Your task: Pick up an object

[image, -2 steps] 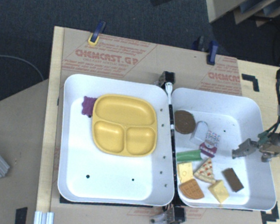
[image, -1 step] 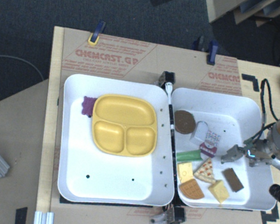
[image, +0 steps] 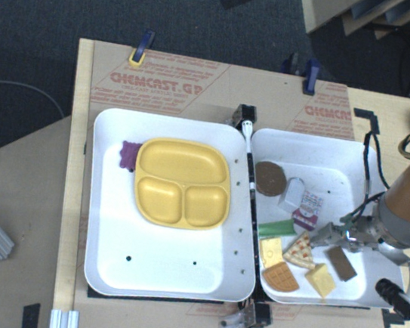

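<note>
We see the gripper (image: 325, 235) low in the right bin (image: 344, 153), just above the pizza slice (image: 300, 252); we cannot tell its state. Cheese (image: 320, 279), a cracker (image: 280, 277) and a brown bar (image: 341, 262) lie near.

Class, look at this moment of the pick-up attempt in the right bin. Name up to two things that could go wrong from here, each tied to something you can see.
1. The gripper sits low over a tight cluster: the pizza slice, the brown bar and the cheese wedge lie close together, so it may nudge a neighbour or catch two pieces.
2. These pieces look flat and lie low on the right bin, so a grasp could slip off and come up with nothing.
</note>
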Tool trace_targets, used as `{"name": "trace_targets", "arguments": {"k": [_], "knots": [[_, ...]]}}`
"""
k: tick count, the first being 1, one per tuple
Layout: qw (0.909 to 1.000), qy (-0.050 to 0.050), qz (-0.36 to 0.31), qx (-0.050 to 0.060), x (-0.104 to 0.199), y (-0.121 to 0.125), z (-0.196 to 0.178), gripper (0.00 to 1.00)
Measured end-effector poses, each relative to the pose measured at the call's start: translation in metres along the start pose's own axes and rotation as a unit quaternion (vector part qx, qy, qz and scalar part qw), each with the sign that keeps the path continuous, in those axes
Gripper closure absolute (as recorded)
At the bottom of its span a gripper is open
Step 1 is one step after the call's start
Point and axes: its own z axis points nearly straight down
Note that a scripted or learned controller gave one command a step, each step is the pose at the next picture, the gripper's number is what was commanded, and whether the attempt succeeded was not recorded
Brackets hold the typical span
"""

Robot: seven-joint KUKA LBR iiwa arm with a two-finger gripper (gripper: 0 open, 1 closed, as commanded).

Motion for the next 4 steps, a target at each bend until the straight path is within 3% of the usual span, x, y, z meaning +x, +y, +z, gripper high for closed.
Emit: {"name": "trace_targets", "arguments": {"k": [1, 3, 4], "knots": [[1.0, -0.002, 0.001, -0.004, -0.001, 0.002, -0.014, 1.0], [1.0, -0.003, -0.001, -0.007, 0.003, -0.015, -0.12, 1.0], [1.0, -0.003, -0.001, -0.006, 0.003, -0.014, -0.142, 1.0]]}}
